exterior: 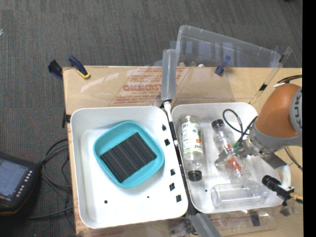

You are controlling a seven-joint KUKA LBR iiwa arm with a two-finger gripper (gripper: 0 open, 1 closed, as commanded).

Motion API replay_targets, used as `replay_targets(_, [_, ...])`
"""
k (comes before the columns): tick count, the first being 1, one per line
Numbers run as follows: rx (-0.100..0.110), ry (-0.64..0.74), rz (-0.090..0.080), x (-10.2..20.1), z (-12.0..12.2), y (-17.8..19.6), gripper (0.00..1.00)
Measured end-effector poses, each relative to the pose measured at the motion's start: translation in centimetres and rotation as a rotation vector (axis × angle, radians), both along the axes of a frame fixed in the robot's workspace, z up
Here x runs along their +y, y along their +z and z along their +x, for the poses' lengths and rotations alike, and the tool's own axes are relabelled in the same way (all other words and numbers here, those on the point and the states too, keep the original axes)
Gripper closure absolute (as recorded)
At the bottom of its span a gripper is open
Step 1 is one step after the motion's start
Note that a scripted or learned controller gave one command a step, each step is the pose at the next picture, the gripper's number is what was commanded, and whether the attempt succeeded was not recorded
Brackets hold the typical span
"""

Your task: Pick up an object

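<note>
Bins: two (79, 132) (217, 107) sat side by side on the worktop.
Bottles: three lay in the right bin (190, 141) (224, 142) (237, 193).
End effector (232, 154): its grip state could not be told.
Teal tray (129, 154): one.

Both white bins (79, 132) are seen from above at a slant, mid-frame, the arm (279, 115) entering at right.

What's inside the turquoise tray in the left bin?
A dark, ribbed rectangular slab lies flat inside the turquoise tray, covering most of its floor. Whatever sits beneath the slab is hidden. The tray itself rests in the left bin.
</note>
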State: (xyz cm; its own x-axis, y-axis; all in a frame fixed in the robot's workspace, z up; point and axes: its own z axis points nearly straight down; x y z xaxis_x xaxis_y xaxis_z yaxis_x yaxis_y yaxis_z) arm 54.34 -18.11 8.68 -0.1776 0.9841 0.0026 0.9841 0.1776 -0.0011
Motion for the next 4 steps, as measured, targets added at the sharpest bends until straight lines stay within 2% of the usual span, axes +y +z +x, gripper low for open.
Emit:
replay_targets(1, [0.004,-0.004,0.002,0.0,0.0,0.7,1.00])
replay_targets(2, [-0.004,0.078,-0.011,9.7,0.2,10.1,1.00])
replay_targets(3, [0.004,0.137,-0.003,10.0,3.4,29.0,1.00])
replay_targets(4, [0.008,0.133,-0.001,13.1,4.4,14.3,1.00])
